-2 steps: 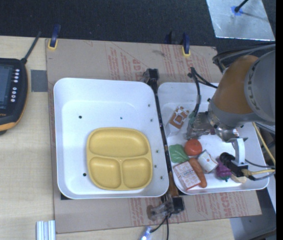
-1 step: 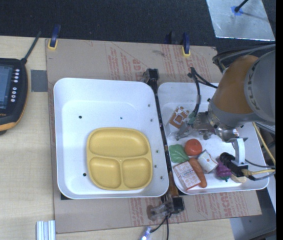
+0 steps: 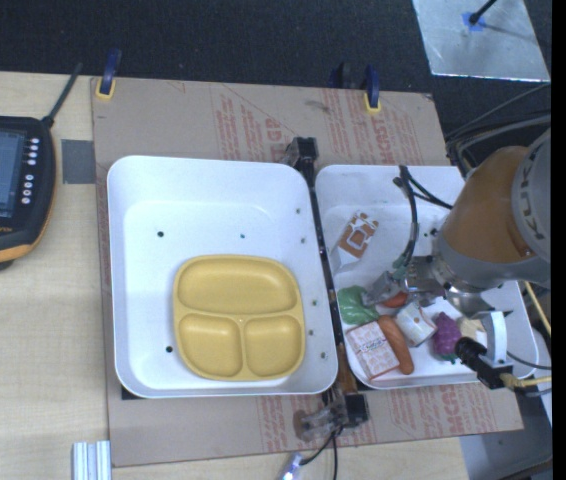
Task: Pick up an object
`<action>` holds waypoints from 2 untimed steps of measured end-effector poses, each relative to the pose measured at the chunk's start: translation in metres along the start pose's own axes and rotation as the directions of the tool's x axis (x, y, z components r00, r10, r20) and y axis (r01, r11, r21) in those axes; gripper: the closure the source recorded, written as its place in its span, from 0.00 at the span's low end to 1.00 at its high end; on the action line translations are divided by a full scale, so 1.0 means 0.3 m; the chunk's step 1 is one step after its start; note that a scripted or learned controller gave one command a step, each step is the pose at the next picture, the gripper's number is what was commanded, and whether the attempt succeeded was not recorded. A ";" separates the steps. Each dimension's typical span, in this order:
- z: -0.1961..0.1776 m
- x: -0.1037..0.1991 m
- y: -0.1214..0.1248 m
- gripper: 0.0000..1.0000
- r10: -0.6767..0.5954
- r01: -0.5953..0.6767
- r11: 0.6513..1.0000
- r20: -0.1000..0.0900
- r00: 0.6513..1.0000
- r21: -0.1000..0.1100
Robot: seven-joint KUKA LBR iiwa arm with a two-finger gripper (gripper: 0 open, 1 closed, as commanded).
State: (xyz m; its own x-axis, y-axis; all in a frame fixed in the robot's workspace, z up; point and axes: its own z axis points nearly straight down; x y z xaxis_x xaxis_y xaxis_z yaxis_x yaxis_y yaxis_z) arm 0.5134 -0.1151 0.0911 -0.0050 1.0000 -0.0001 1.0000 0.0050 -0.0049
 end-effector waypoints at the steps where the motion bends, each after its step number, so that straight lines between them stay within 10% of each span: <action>1: -0.035 -0.003 0.001 1.00 -0.004 0.004 1.000 0.001 1.000 0.001; 2: -0.337 0.239 0.145 1.00 0.000 0.000 1.000 -0.001 1.000 -0.002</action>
